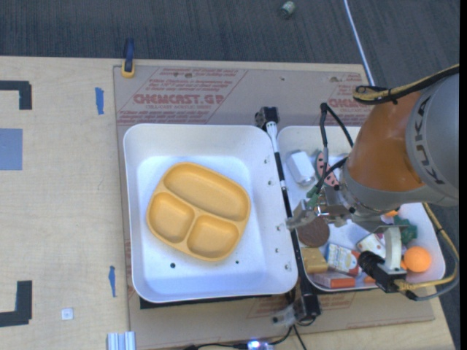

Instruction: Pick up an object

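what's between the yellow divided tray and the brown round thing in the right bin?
In the camera view: bare white floor of the left bin, then the two bins' adjoining rims. The yellow tray sits apart from the brown disc, which lies under the gripper.

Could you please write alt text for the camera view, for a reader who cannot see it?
A grey and orange robot arm reaches from the right over the right white bin, which is cluttered with small items including an orange ball. The left white bin holds a yellow three-compartment tray.
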Robot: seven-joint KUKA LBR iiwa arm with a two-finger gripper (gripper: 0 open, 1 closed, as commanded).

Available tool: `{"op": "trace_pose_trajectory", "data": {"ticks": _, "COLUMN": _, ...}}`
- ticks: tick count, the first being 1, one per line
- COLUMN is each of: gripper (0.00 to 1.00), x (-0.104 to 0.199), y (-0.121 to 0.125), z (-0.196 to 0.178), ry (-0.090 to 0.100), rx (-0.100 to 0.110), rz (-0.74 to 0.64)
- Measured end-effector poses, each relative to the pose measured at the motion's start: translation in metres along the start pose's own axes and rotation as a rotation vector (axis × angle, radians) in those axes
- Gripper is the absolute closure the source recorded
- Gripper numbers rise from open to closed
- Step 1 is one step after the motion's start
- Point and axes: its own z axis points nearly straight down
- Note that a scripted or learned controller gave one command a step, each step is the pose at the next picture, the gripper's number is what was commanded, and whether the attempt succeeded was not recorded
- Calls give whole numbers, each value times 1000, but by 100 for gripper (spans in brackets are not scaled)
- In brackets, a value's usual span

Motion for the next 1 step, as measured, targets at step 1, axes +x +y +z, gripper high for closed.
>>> {"op": "trace_pose_trajectory", "data": {"ticks": 1, "gripper": 0, "x": 0, "y": 0, "z": 0, "ry": 0, "rx": 0, "rz": 0}}
